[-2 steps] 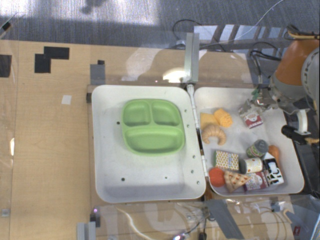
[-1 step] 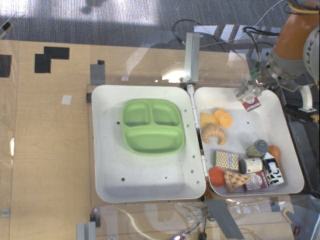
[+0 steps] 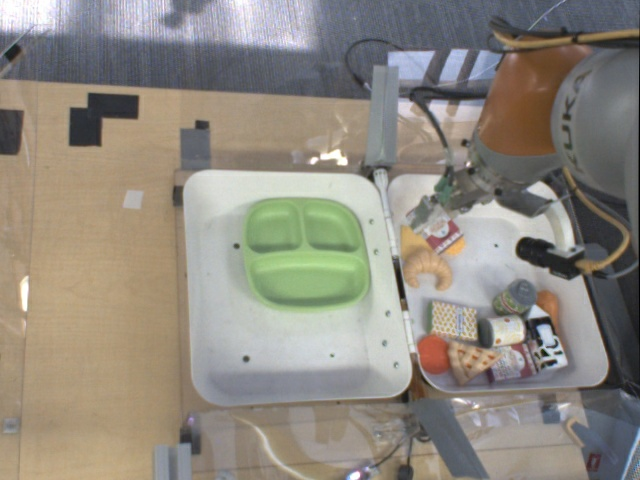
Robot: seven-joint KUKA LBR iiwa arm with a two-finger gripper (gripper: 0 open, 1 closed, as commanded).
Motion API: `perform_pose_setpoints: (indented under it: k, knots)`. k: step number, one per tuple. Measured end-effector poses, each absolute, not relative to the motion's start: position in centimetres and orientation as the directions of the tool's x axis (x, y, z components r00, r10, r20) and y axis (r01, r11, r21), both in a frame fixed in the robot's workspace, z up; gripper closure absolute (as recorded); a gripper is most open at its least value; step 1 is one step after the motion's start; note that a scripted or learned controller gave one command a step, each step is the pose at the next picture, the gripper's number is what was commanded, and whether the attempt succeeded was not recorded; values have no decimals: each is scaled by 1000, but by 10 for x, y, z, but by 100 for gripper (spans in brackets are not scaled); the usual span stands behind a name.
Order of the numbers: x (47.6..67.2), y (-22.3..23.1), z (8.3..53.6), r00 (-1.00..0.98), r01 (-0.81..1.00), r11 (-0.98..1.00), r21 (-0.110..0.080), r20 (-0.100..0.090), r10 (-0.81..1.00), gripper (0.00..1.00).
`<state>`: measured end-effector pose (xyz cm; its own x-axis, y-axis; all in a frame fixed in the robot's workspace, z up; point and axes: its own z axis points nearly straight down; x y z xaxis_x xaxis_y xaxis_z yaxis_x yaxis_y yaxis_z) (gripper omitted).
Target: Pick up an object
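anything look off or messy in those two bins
Nothing spilled or broken. The right bin is cluttered: small food items jumbled near its front edge, a croissant further back. The green divided plate sits square in the left bin.

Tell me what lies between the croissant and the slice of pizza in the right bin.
In the camera view, a small yellow patterned packet lies between the croissant and the pizza slice.

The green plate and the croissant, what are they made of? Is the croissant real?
The green plate looks like moulded plastic: one even colour, smooth with a soft matte look, and three rounded compartments. The croissant is probably a plastic toy, though that is a guess: its tan surface looks smooth and even, without flaky crumbs, and it lies among other toy-like food in the right bin.
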<state>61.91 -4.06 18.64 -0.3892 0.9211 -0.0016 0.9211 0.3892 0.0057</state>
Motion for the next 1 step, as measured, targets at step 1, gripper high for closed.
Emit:
perform_pose_setpoints:
  k: [1]
  knots:
    - [565,-4,185,-213,977,213,2,1,977,100]
